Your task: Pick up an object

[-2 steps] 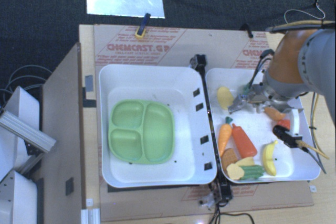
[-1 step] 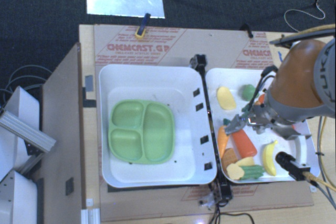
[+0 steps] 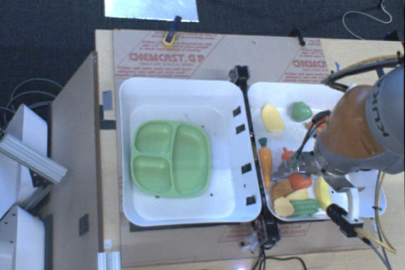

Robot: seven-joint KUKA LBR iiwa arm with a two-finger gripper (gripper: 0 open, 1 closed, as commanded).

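The gripper (image 3: 292, 169) hangs low in the right bin (image 3: 278, 93), apparently touching the toy tomato (image 3: 300, 182) beside the carrot (image 3: 265, 162); its grip cannot be told.

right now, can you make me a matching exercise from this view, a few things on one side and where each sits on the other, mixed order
Things:
1. green divided tray
2. carrot
3. green round toy
4. yellow round toy

Places:
A. right bin, far side, nearest the arm
B. left bin
C. right bin, along its left wall
D. right bin, far side, left of the green round toy

Pairs: 1-B, 2-C, 3-A, 4-D
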